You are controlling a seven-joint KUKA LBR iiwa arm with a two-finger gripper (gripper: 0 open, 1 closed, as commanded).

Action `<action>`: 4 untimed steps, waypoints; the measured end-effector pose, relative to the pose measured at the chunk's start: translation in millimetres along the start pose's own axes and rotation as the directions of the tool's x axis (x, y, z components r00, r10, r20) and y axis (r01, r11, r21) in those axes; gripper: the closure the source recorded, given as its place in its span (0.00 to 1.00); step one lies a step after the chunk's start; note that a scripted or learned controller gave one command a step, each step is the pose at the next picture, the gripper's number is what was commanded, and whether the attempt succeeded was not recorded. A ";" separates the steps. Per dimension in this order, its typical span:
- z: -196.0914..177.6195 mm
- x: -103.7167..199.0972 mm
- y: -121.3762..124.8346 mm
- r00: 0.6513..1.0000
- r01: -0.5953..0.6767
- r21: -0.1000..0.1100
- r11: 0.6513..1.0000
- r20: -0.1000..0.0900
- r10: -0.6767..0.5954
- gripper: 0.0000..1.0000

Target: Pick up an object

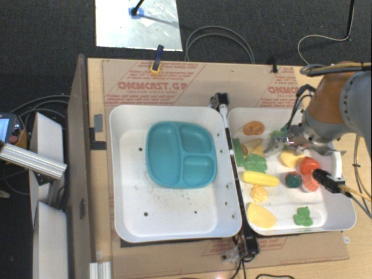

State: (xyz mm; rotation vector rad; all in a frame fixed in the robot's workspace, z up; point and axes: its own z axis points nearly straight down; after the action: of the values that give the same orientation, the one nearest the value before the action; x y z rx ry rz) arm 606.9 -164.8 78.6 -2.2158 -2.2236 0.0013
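The right bin (340, 217) holds several toy foods. Among them are an orange round piece (253, 128), a green leafy piece (250, 160), a yellow banana-like piece (260, 179), a pale yellow lemon (289, 158), a red tomato (308, 164), a dark green ball (292, 181), a yellow wedge (261, 215) and a small green piece (302, 216). My gripper (299, 150) reaches in from the right and hangs low over the bin's far right part, just above the lemon and the tomato. Its body hides part of what lies beneath it.
The left bin (131, 214) bears a teal divided plate (180, 154). A black-edged divider (232, 167) separates the two bins. Cables lie behind the bins, and a metal rail (32, 158) lies off the bench at the left.
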 end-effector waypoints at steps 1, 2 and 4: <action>-5.0 -0.2 -61.4 1.000 -0.004 0.002 1.000 0.000 0.004 0.00; -58.5 -34.7 2.8 1.000 0.001 -0.012 1.000 0.006 -0.001 0.00; -5.3 -4.9 -65.2 1.000 -0.003 0.000 1.000 0.000 0.003 0.00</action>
State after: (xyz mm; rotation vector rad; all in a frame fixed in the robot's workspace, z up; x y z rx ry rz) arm 541.7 -170.0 84.0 -2.2196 -2.2201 0.0015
